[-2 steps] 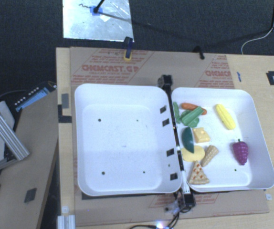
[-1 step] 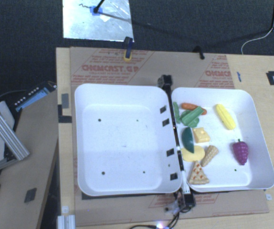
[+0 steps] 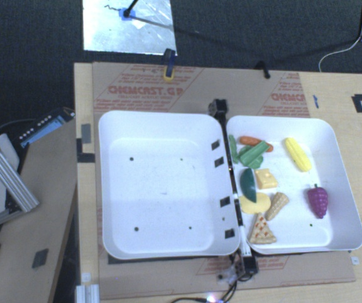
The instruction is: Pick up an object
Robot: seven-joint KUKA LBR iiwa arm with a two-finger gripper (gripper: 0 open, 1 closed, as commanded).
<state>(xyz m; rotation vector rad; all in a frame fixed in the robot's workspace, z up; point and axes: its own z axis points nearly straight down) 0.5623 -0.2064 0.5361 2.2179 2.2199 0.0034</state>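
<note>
The right bin (image 3: 342, 169) holds several toy foods. A yellow corn cob (image 3: 297, 154) lies near its back, and a purple bunch of grapes (image 3: 318, 201) sits toward the right. An orange carrot (image 3: 251, 141) and green vegetable pieces (image 3: 251, 155) crowd the back left corner. Below them are a yellow cheese cube (image 3: 267, 179), a dark green piece (image 3: 248, 184), a pale yellow slice (image 3: 255, 204), an ice cream cone (image 3: 276, 204) and a pizza slice (image 3: 262, 230).
The left bin (image 3: 162, 182) is white with small dark spots on its floor. Black clips (image 3: 222, 163) run along the seam between the bins. Cardboard (image 3: 187, 87) underlies both bins. A metal frame (image 3: 1, 175) stands at the far left.
</note>
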